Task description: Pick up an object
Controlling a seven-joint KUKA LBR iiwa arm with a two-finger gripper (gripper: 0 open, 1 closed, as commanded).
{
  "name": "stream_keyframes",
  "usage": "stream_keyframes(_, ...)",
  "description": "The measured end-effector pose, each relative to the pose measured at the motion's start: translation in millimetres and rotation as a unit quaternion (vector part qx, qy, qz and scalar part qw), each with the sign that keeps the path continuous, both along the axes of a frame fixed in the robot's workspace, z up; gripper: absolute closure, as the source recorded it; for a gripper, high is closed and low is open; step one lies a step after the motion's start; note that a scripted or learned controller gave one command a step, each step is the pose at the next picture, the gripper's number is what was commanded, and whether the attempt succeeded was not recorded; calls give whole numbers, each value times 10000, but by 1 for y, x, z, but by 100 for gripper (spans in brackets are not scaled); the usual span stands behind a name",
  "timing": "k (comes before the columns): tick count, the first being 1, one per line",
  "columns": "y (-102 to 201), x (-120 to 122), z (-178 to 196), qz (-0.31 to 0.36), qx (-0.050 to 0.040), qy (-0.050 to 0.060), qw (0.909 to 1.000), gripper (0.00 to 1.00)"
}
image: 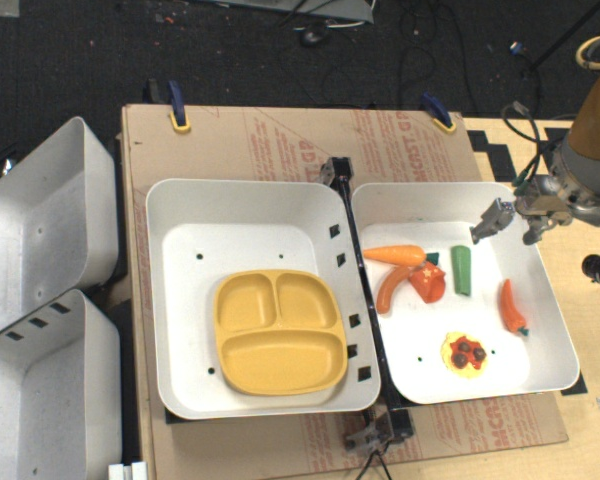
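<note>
The right bin (540, 368) holds several toy foods: an orange carrot (394, 255), a sausage (389, 288), a red pepper (429, 283), a green pickle (462, 270), a small red-orange chili (512, 307) and a yellow disc with dark red berries (465, 353). My gripper (512, 224) hangs open over the bin's upper right corner, its two grey fingers spread apart with nothing between them. It is up and to the right of the green pickle and above the chili.
The left bin (180, 268) holds a yellow divided plate (279, 332). A black divider (355, 268) runs between the two bins. Two white tubs (40, 228) stand off the bench to the left. Cables lie on the dark floor behind.
</note>
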State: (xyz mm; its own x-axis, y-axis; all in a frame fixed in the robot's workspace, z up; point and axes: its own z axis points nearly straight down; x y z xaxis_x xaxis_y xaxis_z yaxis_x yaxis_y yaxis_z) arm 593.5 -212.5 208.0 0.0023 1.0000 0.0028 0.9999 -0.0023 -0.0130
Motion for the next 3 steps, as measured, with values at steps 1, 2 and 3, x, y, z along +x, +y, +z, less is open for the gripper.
stream_keyframes(1, 1, 3, 8, 18, -16, -67, 10000, 0)
stream_keyframes(2, 5, 8, -37, 28, -12, -51, 10000, 0)
stream_keyframes(3, 10, 7, -100, 25, -8, -43, 10000, 0)
